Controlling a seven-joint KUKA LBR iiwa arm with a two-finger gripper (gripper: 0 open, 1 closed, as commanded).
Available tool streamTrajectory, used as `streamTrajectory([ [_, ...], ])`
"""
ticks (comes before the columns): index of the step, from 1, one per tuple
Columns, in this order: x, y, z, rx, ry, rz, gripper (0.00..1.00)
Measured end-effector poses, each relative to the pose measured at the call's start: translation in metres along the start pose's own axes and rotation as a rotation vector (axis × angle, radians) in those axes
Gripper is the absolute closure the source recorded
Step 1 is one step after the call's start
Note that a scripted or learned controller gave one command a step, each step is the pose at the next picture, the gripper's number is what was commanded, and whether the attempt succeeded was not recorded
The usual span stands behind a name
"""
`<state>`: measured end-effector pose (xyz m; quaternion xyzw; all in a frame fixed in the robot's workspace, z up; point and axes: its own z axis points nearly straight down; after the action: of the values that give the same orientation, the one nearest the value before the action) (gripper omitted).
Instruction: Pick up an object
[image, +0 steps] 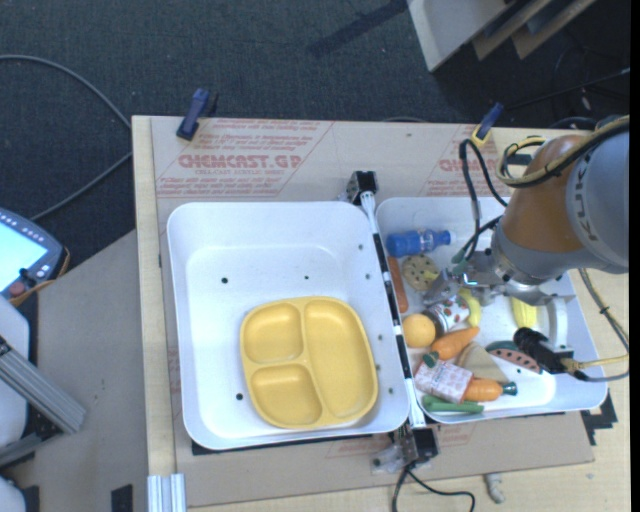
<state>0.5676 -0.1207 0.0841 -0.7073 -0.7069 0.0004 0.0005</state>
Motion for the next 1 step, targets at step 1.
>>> streamTrajectory([
  [1,-0.0002,0.0009,-0.0104,-0.004,-0.002,0.001,1.00],
])
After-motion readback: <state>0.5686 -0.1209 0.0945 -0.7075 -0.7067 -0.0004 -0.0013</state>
